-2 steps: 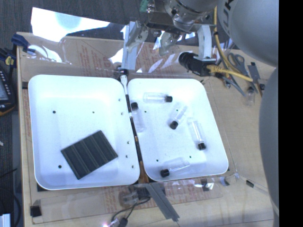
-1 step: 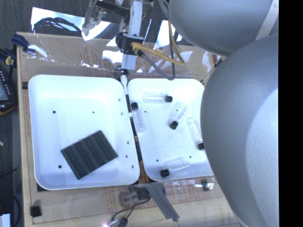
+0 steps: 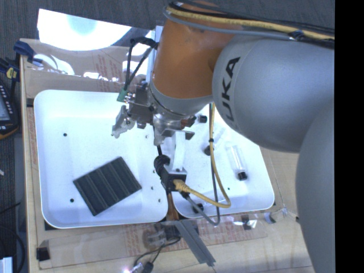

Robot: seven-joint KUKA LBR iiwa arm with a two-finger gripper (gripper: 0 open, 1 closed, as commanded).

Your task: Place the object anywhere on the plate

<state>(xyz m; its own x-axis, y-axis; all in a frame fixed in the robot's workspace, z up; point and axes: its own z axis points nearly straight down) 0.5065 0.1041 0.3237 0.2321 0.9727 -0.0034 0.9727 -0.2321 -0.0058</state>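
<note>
White plastic makes the two shallow bins, which stand side by side on a wooden bench (image 3: 114, 240). The left bin (image 3: 51, 152) carries the plate (image 3: 107, 185), a dark grey rectangle with ribs along its length. It lies flat on the bin floor in the lower middle part, turned at a slant, and its surface is bare.

In the right bin (image 3: 259, 192) lies the object (image 3: 236, 159), a small clear tube with a dark piece at its lower end. It rests on the floor of that bin, towards the right wall, well apart from the plate and separated from it by the walls where the two bins meet.

The arm (image 3: 267, 95) comes in from the right and covers much of the right bin's upper part. Its orange band (image 3: 182, 56) is above the wrist. The gripper (image 3: 120, 124) is a grey metal part, seen over the upper right area of the left bin, above and to the right of the plate and not touching it. The gripper is small and partly blurred here, so I cannot tell if it is open or closed, nor if it touches the bin floor.

A black cable (image 3: 164, 169) and a yellow cable (image 3: 211, 201) hang from the wrist over the line between the bins.
</note>
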